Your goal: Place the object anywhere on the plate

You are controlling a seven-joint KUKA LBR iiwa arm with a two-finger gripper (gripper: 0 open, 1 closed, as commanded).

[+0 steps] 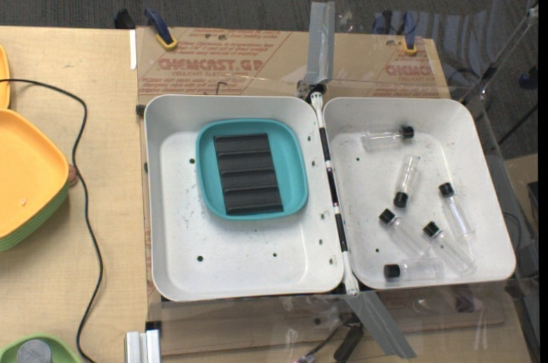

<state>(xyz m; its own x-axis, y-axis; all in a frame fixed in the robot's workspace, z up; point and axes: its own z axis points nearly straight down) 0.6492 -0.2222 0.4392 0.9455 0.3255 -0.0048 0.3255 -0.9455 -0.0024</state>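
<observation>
A teal square plate [293, 173] lies in the left white bin [171, 207], towards its upper middle. A dark ribbed block [247, 173] rests on the middle of the plate. In the right white bin [479, 181] lie several clear plastic vials with black caps, among them one near the top [387, 138], one upright-slanted in the middle [404, 181] and one at the bottom [415, 269].
Stacked yellow and green dishes [26, 181] sit on the wooden bench at far left, with a black cable [86, 207] looping past them. A cardboard sheet [257, 62] with clamps lies behind the bins. A grey divider post [320, 44] stands between the bins at the back.
</observation>
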